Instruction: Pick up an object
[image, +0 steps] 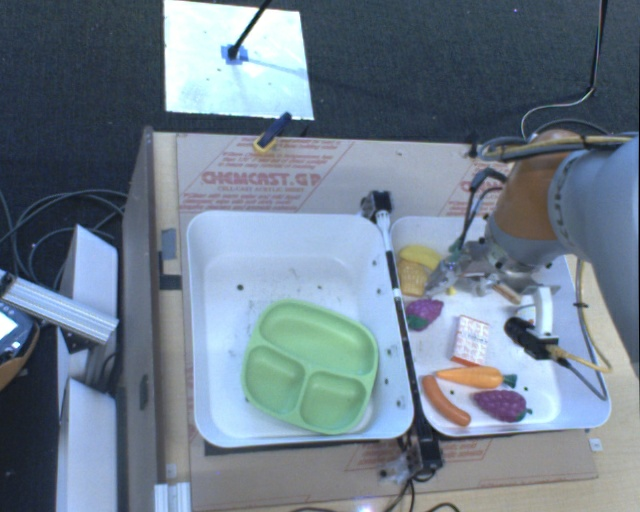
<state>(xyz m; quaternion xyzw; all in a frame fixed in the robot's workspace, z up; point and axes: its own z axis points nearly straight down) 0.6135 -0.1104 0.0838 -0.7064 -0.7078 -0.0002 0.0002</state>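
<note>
Right bin (585, 405) crowded with toy food; green tray (310, 365) fills left bin's (215, 300) front.

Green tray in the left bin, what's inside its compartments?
The green tray has three compartments, all bare. It lies flat in the left bin, so whatever is beneath it is covered.

One fixed camera looks down at a slant from above the bench (300, 170), far enough back to take in both white bins (215, 330).

Grey arm reaching from right, wrist bent low, fingers (447, 277) possibly parted
</note>
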